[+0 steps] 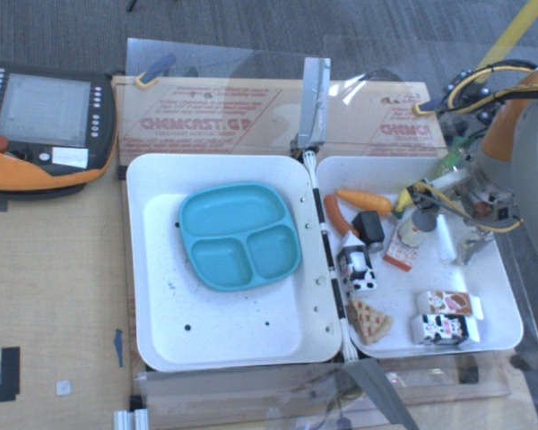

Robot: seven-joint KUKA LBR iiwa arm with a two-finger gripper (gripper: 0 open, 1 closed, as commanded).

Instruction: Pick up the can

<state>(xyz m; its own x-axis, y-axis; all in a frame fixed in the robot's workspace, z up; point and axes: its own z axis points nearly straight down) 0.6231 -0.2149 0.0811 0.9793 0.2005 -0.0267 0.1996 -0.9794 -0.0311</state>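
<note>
Can (416, 228) stands up in the right bin (507, 307), beside the carrot (363, 201). The jaws hang low over that bin, and the can is just to their left. I cannot tell if the jaws are spread.

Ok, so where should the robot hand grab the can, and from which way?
Probably the can by its round sides, just under its grey top, coming straight down from above. It seems to stand nearly upright, so its sides are free higher up. Lower down, a red-and-white packet sits right against it, so a low sideways reach looks harder.
</note>
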